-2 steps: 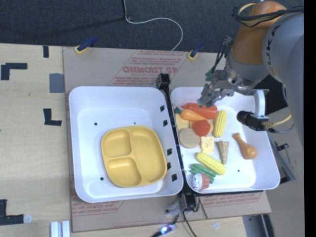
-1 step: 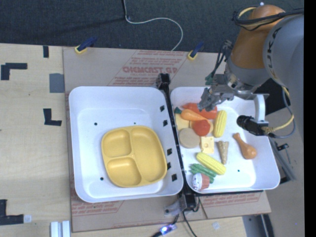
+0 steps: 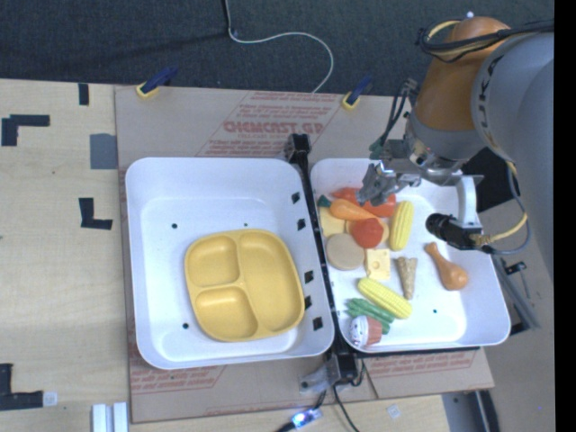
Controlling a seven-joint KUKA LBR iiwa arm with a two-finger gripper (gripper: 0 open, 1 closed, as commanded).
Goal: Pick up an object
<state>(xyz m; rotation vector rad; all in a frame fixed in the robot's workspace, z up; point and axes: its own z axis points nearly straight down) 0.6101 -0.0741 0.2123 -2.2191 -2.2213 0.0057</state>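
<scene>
Down in the right-hand shallow white bin (image 3: 481, 327) lies the heap of plastic toy food, and that is where any pick has to come from. Nearest the action is the long orange toy carrot (image 3: 353, 211), lying across the upper left of the pile, with a red strip of toy food peeking out behind it. Just below sits the round red toy tomato (image 3: 367, 232), and beside that the upright yellow corn cob (image 3: 400, 224).

The two-finger gripper (image 3: 376, 185) hangs right over the top edge of that pile, its dark metal tips pointing down at the carrot and the red piece. Are the jaws parted or closed? From this slanted angle I cannot tell; nothing is visibly pinched between them, so no object can be called held.

Further out in the same bin: a tan round disc (image 3: 344, 253), a pale yellow cheese wedge (image 3: 379, 264), a beige cone (image 3: 407, 275), a second yellow corn cob (image 3: 384, 298) lying slantwise, a green pod (image 3: 366, 310) under it, and a brown drumstick (image 3: 446, 267) well apart on the right.

The left white bin (image 3: 157, 268) carries a yellow three-compartment plastic plate (image 3: 243, 284), nothing on it.

My read: the approach is done, the gripper is positioned low over the carrot end of the pile, but the grasp and the lift are yet to come. Everything appears to rest in the bin. Crowding is the risk; the carrot touches its neighbours.
</scene>
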